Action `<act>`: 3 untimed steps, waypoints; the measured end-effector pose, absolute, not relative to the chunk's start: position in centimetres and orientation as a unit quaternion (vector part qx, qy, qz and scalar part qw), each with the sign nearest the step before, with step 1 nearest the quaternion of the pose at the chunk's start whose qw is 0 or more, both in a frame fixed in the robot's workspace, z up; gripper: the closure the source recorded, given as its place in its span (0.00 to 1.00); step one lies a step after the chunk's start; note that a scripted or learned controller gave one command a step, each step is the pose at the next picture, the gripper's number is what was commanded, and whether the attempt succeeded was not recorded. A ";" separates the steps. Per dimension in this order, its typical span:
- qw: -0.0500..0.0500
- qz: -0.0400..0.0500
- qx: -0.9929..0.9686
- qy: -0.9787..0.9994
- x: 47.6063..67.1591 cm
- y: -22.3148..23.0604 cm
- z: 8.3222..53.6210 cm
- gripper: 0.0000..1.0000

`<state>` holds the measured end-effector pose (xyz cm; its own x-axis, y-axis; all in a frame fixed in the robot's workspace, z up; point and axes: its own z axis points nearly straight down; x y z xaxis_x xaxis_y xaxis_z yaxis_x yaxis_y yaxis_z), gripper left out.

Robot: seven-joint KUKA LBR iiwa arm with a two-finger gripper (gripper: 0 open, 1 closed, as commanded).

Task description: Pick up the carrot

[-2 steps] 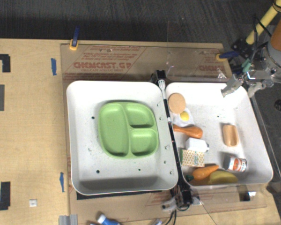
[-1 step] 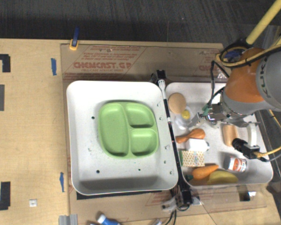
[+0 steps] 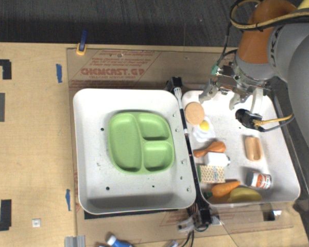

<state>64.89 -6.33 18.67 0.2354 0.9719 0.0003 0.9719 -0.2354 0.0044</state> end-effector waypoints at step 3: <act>0.004 0.007 0.765 0.644 56.1 -10.1 9.2 0.00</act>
<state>56.14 -10.07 9.15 0.1708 0.9853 0.0048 0.9852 -0.1708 0.0158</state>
